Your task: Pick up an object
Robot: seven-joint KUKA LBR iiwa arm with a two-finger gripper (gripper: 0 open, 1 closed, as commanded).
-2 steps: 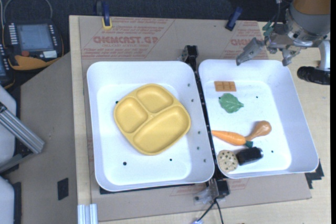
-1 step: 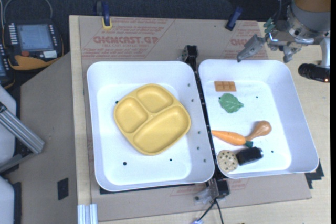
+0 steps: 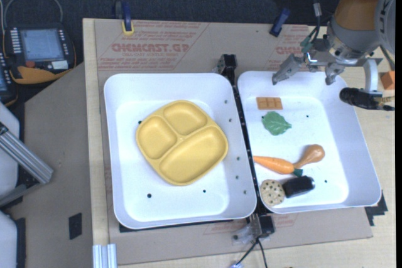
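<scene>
In the left bin (image 3: 119, 154) lies a yellow divided plate (image 3: 182, 142), three compartments, tilted a little; it looks like stiff, light plastic, broad and awkward for two fingers. The right bin (image 3: 352, 135) holds the smaller things: a brown cracker (image 3: 269, 103) at the far side, a green leaf (image 3: 276, 123) just nearer, then an orange carrot (image 3: 274, 164) lying across the middle with a tan drumstick (image 3: 310, 154) just right of its tip. At the near edge a speckled cookie (image 3: 271, 192) touches a black block (image 3: 297, 186). These seem to be light, rigid toy foods. The carrot looks the best pick: slim, well apart from the walls, taken across its thick middle, though its smooth skin may slip. The hand (image 3: 308, 70) hovers over the far rim of the right bin, fingers spread wide, holding nothing.
</scene>
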